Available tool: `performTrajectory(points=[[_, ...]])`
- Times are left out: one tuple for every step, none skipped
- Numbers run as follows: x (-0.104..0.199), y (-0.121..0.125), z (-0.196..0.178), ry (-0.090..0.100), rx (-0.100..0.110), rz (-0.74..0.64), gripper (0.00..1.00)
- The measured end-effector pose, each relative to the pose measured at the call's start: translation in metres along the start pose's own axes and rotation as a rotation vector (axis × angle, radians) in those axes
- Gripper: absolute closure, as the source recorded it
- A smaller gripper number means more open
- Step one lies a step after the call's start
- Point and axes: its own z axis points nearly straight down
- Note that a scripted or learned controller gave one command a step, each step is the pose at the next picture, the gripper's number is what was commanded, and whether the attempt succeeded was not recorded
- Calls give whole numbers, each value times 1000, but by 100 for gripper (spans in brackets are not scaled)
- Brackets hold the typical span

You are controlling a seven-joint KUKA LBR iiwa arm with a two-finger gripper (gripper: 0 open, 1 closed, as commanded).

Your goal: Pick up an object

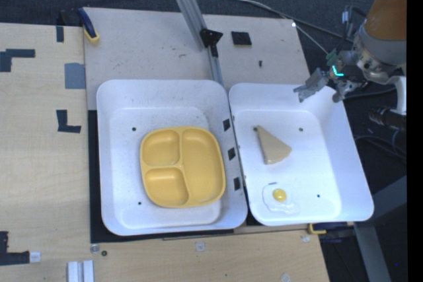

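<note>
In the right bin (pixel 334 142) lie a tan wedge-shaped piece (pixel 271 145) near the middle and a toy fried egg (pixel 279 197) toward the front. A yellow divided plate (pixel 182 166) rests in the left bin (pixel 119 135). My gripper (pixel 322 84) hangs over the right bin's far right corner, well apart from the wedge and the egg. Its fingers are spread and nothing sits between them.
A metal pole (pixel 192 10) slants down to the gap between the bins. A blue and yellow clamp (pixel 88 25) sits at the bench's back left. Cables run across the dark floor behind the bench.
</note>
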Motion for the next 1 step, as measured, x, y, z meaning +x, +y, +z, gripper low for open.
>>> performTrajectory(points=[[0,0,-1,0,-2,0,0]])
